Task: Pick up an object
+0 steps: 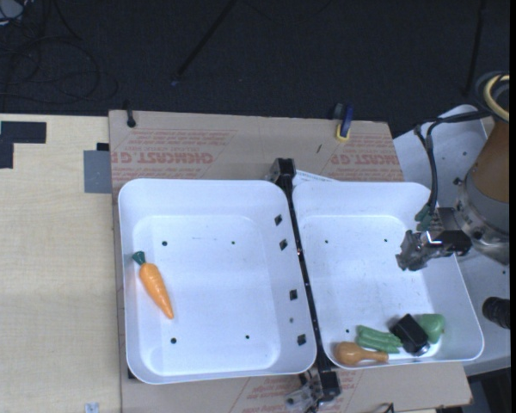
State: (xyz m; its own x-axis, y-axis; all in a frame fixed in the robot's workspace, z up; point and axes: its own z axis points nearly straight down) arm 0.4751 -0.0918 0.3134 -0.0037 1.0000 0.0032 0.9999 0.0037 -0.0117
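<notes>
Claw (413, 257) over right bin (353, 231) (near its edge), carrot (156, 288) in left bin (206, 205)

Dark floor (241, 41) with cables (43, 24); light wooden bench (43, 274).

Printed text is found on the cardboard sheet (241, 149) that lies under the two white bins. Along the far edge of this sheet, beyond the left bin (202, 194), red-brown letters are printed upside down; they can be read roughly as "CHEMCRST", followed by "GP", but the exact spelling cannot be told. A second, shorter group of the same letters, something like "GP", is seen near the far right corner of the sheet. At the near edge of the sheet, more red-brown print is visible, but it is too small to be read.
</notes>
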